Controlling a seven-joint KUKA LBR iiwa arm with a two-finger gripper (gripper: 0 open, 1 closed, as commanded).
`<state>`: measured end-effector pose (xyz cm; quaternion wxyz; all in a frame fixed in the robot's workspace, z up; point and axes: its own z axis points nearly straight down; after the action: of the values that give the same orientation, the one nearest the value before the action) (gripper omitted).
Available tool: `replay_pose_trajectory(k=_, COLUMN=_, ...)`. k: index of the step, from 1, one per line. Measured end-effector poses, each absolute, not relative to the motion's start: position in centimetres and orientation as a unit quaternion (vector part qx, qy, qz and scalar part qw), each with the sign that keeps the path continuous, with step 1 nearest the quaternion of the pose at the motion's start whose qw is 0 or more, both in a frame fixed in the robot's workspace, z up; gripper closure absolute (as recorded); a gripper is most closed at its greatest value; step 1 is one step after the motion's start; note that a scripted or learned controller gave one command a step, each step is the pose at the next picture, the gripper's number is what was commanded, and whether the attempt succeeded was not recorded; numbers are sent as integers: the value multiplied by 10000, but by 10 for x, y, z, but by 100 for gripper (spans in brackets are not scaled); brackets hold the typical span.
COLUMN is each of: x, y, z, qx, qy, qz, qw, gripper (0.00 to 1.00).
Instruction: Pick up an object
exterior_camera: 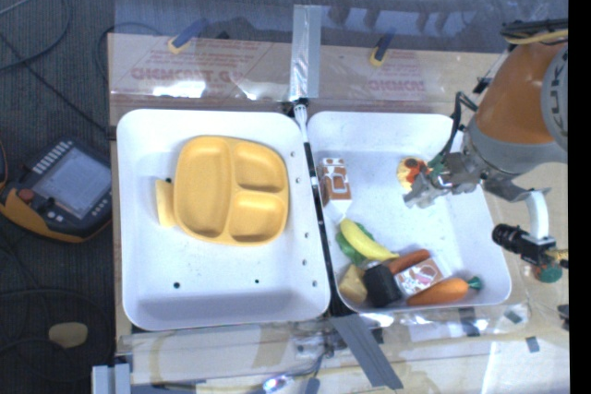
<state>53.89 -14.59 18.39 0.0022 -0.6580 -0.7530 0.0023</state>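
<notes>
Yellow banana is lying in the right bin, near the carrot. It is looking light and a bit slippery, so grabbing its middle is best. Gripper is hovering nearby; I cannot tell its state.

One fixed camera, mounted above the bench, looking down at a slant. Far enough back to take in both white bins whole: left bin and right bin, side by side across mid-frame. Bench far edge runs near frame top, near edge at bottom. Floor shows beyond the far and left edges. Arm enters from frame right.
</notes>
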Motion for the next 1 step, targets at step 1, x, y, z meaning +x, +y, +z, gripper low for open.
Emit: replay_pose_trajectory(k=1, x=548, y=-61, z=179, qx=-7482, qy=-6635, qz=34, qw=31, gripper=100)
